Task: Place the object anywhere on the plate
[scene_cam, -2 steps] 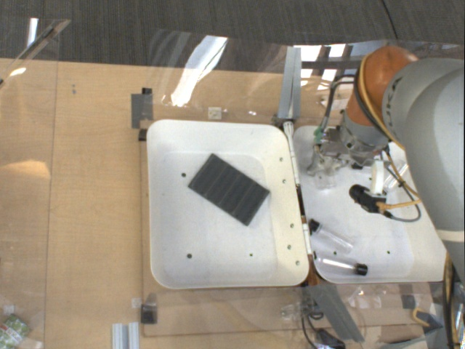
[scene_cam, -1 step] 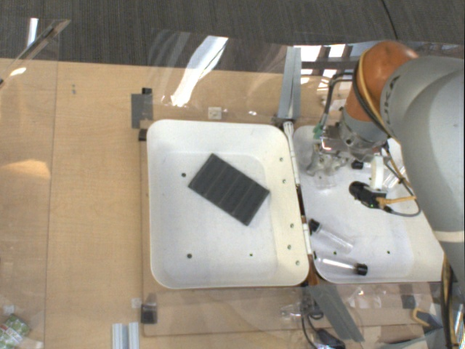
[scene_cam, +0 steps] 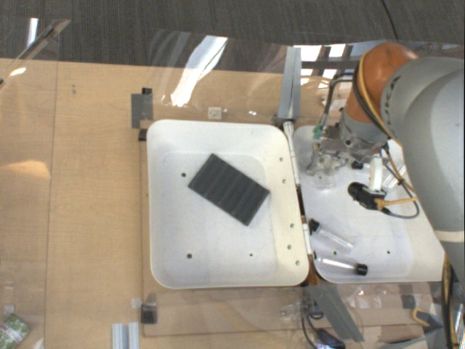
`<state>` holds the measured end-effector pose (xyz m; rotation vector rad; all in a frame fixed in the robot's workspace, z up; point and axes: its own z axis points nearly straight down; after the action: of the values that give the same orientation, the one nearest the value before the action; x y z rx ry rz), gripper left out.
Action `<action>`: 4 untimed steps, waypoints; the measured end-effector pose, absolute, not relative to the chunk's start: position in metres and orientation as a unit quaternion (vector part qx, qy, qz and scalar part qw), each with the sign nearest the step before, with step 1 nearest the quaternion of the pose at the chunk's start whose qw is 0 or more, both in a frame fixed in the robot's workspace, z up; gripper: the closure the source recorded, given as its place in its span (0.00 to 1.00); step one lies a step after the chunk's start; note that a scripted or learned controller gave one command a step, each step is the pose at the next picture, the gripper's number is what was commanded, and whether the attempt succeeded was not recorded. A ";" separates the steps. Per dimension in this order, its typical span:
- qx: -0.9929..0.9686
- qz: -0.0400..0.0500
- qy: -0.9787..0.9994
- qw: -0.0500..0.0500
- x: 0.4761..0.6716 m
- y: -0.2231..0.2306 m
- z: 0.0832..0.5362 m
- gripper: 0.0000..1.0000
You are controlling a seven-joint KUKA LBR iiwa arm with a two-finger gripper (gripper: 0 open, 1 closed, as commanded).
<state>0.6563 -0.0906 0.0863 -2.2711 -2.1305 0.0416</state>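
Dark ribbed plate, tilted, in the left bin. Right of the plate, past the wall between the bins, in the right bin: two clear tubes, each with a black cap. Nearer tube just beyond that wall, about level with the plate's lower corner. Second tube lower still, by the bin's front edge. Either one possibly the object; impossible to say which.

Gripper up and to the right of the plate, low over the right bin's far corner, well apart from both tubes. Released or clenched: cannot tell. Nothing seen held.

Judging by looks: light, stiff, smooth plastic, round, so apt to roll and slip. Best taken squarely across the barrel near mid-length, not by the cap. Best laid along the plate's ribs, gently, to check rolling.
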 end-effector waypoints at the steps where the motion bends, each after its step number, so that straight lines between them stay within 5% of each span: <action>1: -0.736 0.016 -0.676 0.016 0.659 -0.090 0.086 1.00; 4: -0.764 0.014 -0.644 0.015 0.661 -0.085 0.085 1.00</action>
<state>0.6606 -0.0853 0.0854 -2.3793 -2.0058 0.0448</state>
